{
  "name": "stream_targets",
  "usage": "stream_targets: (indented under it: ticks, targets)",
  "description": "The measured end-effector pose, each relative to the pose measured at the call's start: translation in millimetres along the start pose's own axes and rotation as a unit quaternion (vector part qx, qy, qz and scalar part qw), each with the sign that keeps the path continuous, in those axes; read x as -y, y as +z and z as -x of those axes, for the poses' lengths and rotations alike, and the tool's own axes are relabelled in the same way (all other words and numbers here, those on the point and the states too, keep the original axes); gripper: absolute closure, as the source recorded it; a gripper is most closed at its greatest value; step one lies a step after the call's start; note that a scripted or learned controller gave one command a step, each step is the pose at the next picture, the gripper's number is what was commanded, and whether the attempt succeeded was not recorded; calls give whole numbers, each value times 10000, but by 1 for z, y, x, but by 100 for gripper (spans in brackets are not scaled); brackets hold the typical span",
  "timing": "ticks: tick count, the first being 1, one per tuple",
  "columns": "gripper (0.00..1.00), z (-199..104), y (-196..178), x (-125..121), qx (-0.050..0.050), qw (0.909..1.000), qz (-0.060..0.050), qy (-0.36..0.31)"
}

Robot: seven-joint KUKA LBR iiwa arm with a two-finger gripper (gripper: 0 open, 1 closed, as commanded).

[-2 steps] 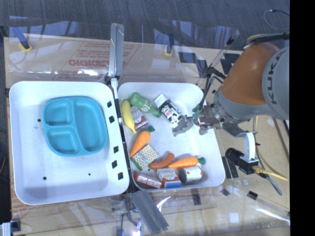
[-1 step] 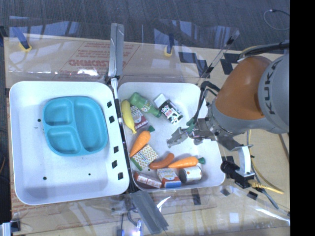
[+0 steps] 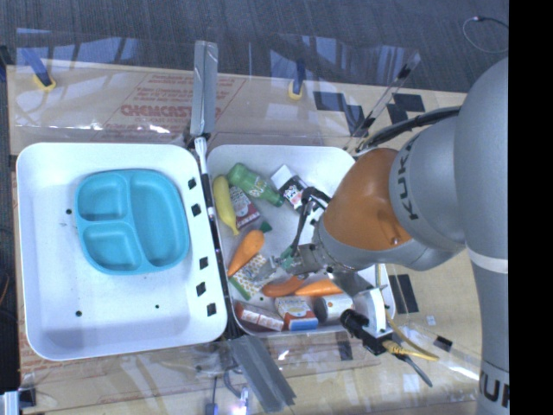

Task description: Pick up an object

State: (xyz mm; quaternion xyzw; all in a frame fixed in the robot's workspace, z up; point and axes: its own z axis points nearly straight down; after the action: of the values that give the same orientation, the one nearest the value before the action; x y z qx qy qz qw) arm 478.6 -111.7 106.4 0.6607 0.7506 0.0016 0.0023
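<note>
The right bin [image 3: 285, 156] holds a jumble of things. A yellow banana [image 3: 223, 204] and a green bottle [image 3: 253, 184] lie toward its back, with a black and white packet [image 3: 289, 187] beside them. An orange carrot [image 3: 246, 251] lies at the middle left. Two more orange pieces [image 3: 285, 287] [image 3: 318, 289] lie toward the front. My gripper [image 3: 298, 253] hangs low over the middle of this bin, just right of the carrot and mostly hidden under the orange wrist band [image 3: 367, 210]. No object shows between its fingers.
The left bin [image 3: 52, 318] bears a blue divided plate [image 3: 131, 220]. Small boxes [image 3: 300, 320] and a white bottle [image 3: 337, 308] line the right bin's front wall. A metal divider [image 3: 205, 93] stands between the bins at the back.
</note>
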Motion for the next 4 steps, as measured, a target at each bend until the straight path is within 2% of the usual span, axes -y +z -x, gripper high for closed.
stream_targets:
  ticks: [1,2,3,4]
  targets:
    - [100,2,-9,0,12,10000,2,-15]
    - [0,1,-9,-1,13,10000,3,-17]
    - [100,2,-18,-1,20,10000,5,-44]
    - [0,2,-18,-2,21,10000,5,-46]
